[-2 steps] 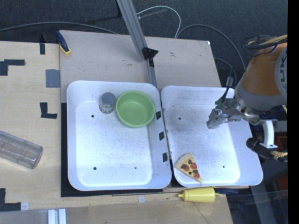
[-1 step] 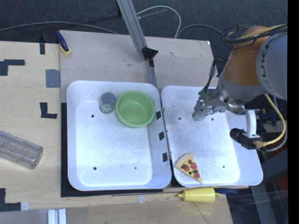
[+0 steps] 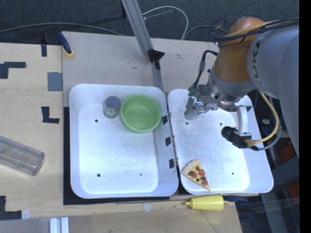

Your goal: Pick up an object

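1. Left bin (image 3: 82, 178): a small grey-capped jar (image 3: 112, 107) stands at the far end, just beside and to the left of a green bowl (image 3: 141, 113). The two look to be touching or nearly so. The near half of this bin holds nothing to grasp.
2. Right bin (image 3: 257, 178): a pizza-slice toy (image 3: 196, 172) lies at the near left corner, close to the wall between the bins. Its point aims near and right, its crust edge far and left, so the long axis runs on a diagonal.
3. Gripper (image 3: 193, 109): hangs over the far left part of the right bin, above bare floor, nothing between its tips. Open or closed, I cannot tell; the tips blur into one pale mass.
4. Key relation: the pizza slice lies almost straight toward the near edge from the gripper, in the same bin, well apart. The bowl lies to the gripper's left, across the dividing wall, at about the same depth.
5. Judgement: the slice looks the simpler target, needing a run nearward with little sideways shift; a flat thing, though, so likely hard to pinch.
6. Outside the bins, near edge: a yellow bottle (image 3: 206, 203) lies on its side on the bench.
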`<state>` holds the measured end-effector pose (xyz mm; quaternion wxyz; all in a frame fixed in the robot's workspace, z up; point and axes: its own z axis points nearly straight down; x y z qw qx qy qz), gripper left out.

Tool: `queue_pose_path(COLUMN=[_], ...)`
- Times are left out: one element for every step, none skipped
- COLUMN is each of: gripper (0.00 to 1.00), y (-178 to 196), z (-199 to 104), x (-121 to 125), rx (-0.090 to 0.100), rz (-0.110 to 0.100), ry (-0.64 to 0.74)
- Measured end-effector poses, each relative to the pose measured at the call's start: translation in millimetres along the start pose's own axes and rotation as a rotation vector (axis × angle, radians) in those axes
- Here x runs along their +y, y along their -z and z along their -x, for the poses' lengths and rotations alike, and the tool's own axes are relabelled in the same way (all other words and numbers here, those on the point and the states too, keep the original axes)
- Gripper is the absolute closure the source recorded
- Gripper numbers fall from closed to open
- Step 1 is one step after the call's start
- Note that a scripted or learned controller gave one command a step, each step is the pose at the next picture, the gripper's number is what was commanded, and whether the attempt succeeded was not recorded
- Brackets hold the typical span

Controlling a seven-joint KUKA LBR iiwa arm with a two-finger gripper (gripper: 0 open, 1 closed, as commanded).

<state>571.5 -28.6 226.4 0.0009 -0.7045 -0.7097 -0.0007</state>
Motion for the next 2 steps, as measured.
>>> queue_pose_path(gripper=[1.00,1.00], y=[0,8], z=[-42,-88], x=[13,32], rx=[-0.001,0.000], rz=[-0.001,0.000], ry=[-0.001,-0.001])
